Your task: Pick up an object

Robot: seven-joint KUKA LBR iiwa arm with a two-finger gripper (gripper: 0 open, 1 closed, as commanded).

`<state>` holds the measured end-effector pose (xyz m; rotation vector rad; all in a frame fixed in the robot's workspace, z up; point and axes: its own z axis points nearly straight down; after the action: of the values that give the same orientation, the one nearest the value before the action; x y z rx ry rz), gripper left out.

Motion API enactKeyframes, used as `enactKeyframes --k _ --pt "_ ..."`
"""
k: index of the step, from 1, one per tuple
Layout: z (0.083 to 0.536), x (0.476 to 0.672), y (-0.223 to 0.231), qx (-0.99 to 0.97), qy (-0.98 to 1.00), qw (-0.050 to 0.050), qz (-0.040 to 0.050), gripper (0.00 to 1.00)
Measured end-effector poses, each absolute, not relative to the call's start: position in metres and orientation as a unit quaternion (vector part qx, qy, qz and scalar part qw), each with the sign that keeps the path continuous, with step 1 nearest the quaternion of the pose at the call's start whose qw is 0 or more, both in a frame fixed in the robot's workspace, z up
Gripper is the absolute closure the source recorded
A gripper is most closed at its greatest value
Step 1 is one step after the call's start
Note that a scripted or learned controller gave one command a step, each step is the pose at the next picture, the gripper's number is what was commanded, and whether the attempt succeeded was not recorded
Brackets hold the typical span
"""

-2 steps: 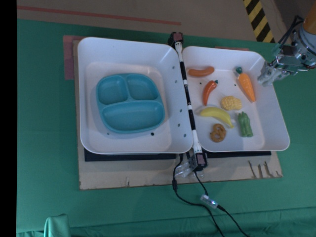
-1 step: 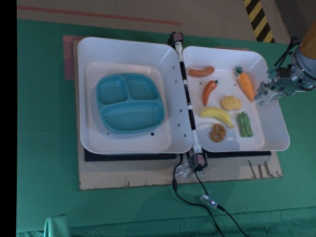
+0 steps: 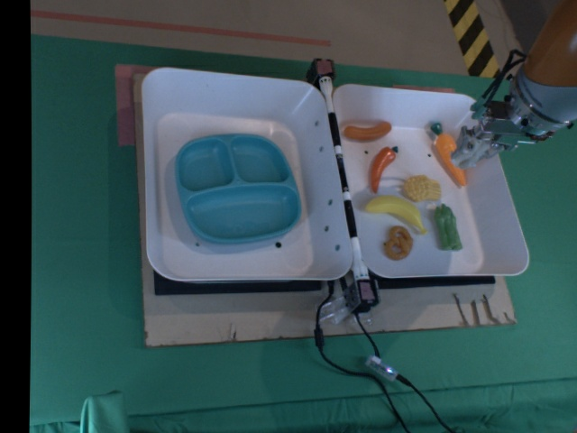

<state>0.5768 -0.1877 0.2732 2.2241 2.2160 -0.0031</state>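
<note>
The gripper (image 3: 467,155) hung over the right bin (image 3: 505,242), right at the carrot (image 3: 448,155); I couldn't tell whether it gripped. A blue plate (image 3: 237,188) sat in the left bin (image 3: 171,93).

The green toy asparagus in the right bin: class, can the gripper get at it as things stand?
Probably yes. The green toy asparagus lies apart from the yellow toy banana and brown pretzel, uncovered, and the gripper hovers nearby above the same bin.

We look down at a slant from one fixed camera high above the bench (image 3: 90,332), far enough to take in both white bins (image 3: 180,93) whole, the arm (image 3: 554,61) entering from the right.
</note>
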Motion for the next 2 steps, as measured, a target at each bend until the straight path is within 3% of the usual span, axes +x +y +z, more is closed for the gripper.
enactKeyframes --k 1,2 --pt "0.343 0.571 -0.187 0.708 0.706 0.001 -0.0008 1.00" --pt "0.335 0.513 -0.173 0.708 0.706 -0.001 -0.0009 1.00"
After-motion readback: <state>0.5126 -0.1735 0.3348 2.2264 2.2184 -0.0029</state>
